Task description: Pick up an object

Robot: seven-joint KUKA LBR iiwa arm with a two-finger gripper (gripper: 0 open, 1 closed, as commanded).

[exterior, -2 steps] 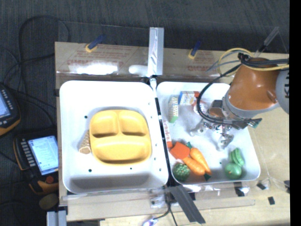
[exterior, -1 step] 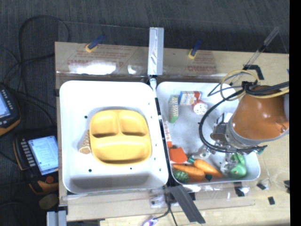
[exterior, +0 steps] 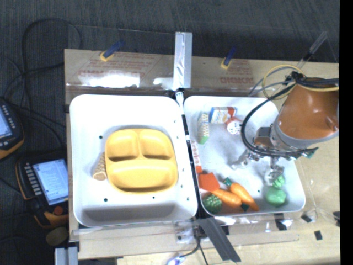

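The tool hangs low in the right-hand bin, under the orange wrist band; whether its metal tips are apart or together I cannot tell, and nothing shows between them.

Nearest to it, just past its tips toward the bin's near right corner, lies a green toy, small and rounded, with a paler green bit above it. It looks like light, smooth plastic, stiff rather than soft, probably slippery; a pinch across its narrow middle seems safest. It has no clear long axis.

Further off, on the side away from the arm, two carrots lie touching, their long axes slanting from upper left to lower right, the tips pointing toward the near wall. They look light and rigid; take them across the thick middle, square to that axis. Beside them sit an orange block and a broccoli piece.

Behind the tool, near the far wall, are a small carton and a white die.

Well apart, in the other bin, rests a yellow tray.
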